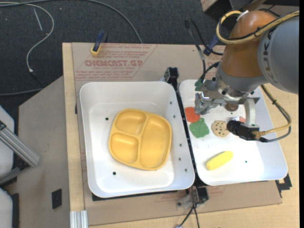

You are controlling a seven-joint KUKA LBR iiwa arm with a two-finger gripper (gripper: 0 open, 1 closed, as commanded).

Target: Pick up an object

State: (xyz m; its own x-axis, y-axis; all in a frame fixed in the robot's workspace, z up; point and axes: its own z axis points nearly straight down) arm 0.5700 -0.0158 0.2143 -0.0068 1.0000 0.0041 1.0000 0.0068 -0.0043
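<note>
A sheet of printed cardboard covers the worktop (pixel 118 63), probably to give the two bins a flat, plain base. The grey and orange arm (pixel 251 37) reaches in from the right and bends down over the far left part of the right bin (pixel 256 160), where most of the small things lie close together.

The left bin (pixel 95 94) holds a single yellow divided plate (pixel 140 138), lying flat a little right of its middle. It is broad and shallow and would be hard to pinch from above, which may be why the arm works over the other bin.

The claw (pixel 203 104) hangs low over the right bin's left side, just above an orange-red piece (pixel 191 114) near the wall between the bins. Whether the claw is spread or pressed together I cannot tell, as the wrist hides much of it, and nothing shows as pinched in it.

A green toy (pixel 199 128) lies just near of the orange-red piece, touching it or almost so. A round speckled cookie (pixel 219 128) lies just to the right of the green toy. A yellow oblong piece (pixel 219 160), perhaps a toy banana, lies alone nearer the front, well apart from the claw.

The orange-red piece looks like the likeliest thing to be picked. Being so near the wall and the green toy, it leaves little room for a clean grip.
</note>
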